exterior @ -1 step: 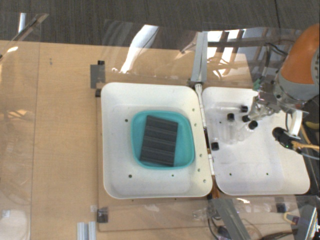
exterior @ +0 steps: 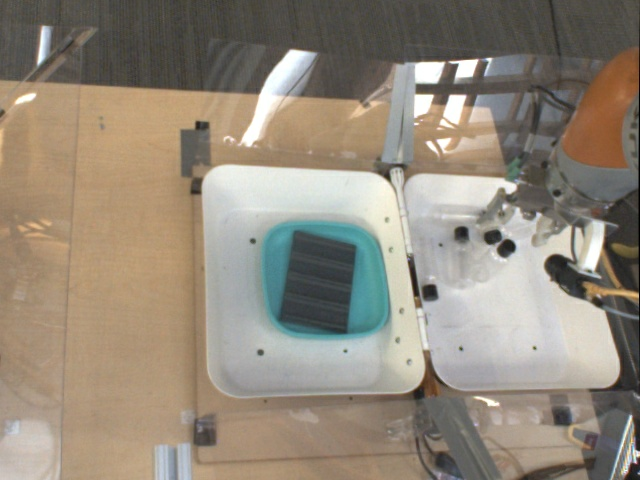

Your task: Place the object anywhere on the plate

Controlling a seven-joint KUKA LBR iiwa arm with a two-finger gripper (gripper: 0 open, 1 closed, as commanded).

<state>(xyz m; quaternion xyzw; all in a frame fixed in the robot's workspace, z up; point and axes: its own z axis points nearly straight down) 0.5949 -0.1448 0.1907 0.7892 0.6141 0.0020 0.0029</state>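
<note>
A: Teal plate (exterior: 375, 298) sits in the middle of the left bin (exterior: 232, 268). Dark grey ribbed block (exterior: 319, 283) lies flat on it, long side running away from the camera, tilted a little. All four edges inside the plate rim.

B: So the object is on the plate?

A: Yes, resting on it, roughly centred, teal showing all round it.

B: Gripper?

A: Gripper (exterior: 497, 230) is over the right bin (exterior: 520, 348), well apart from the plate, near that bin's far edge. Arm comes in from the right, orange band (exterior: 600, 118) visible above the wrist.

B: Fingers released or clenched?

A: Cannot tell. Black round tips and pale metal parts hang there, but the slant and the clutter hide the gap. Nothing visible between them.

B: Anything else in the right bin?

A: A small dark piece (exterior: 429, 292) by its left wall, on the side nearest the plate. Can't make out what it is. Cables (exterior: 580, 278) trail off the wrist on the side away from the plate.

B: Bench?

A: Light wood bench (exterior: 100, 268) carries both bins, which touch along the centre divider. Clear panels throw glare beyond the plate's bin.
</note>
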